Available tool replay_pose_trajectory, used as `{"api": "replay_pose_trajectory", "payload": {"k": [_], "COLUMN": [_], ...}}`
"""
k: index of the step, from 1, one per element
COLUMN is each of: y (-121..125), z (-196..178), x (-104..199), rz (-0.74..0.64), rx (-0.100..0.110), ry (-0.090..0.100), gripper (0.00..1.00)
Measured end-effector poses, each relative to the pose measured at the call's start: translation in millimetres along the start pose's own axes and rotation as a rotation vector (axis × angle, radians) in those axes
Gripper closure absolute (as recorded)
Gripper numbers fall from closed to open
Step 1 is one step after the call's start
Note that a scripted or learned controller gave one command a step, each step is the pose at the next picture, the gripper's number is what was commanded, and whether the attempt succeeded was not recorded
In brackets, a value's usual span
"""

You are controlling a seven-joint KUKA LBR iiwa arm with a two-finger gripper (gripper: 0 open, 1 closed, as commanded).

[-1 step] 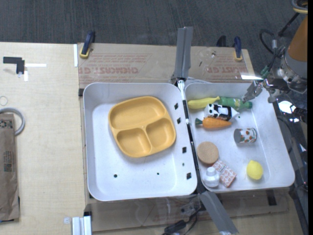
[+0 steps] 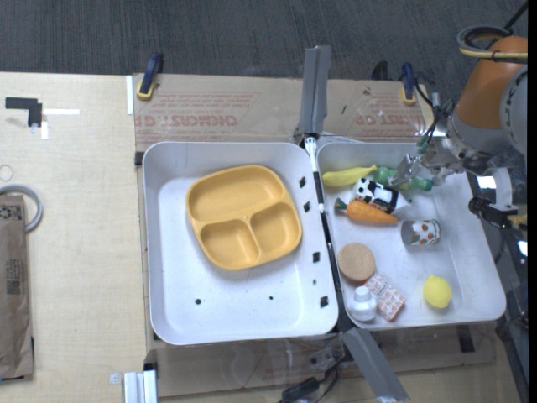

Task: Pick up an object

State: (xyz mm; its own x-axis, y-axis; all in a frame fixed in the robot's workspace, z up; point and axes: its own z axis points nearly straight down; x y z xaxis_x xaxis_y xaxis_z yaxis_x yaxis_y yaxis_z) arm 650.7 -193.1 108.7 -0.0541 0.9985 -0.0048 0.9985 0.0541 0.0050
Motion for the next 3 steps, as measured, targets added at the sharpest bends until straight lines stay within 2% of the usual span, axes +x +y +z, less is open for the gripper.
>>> {"api": "replay_pose_trajectory", "payload": {"k": [1, 2, 3], "y": [3.1, -53.1, -16.0], "z": [11.1, 16.7, 21.5], "x": [-2.1, 0.7, 66.5], "rz": [0.383, 0.525, 0.876], "rx": [0.044, 0.010, 0.028], "ry": [0.014, 0.005, -0.003], "gripper": [0.00, 0.00, 0.00]}}
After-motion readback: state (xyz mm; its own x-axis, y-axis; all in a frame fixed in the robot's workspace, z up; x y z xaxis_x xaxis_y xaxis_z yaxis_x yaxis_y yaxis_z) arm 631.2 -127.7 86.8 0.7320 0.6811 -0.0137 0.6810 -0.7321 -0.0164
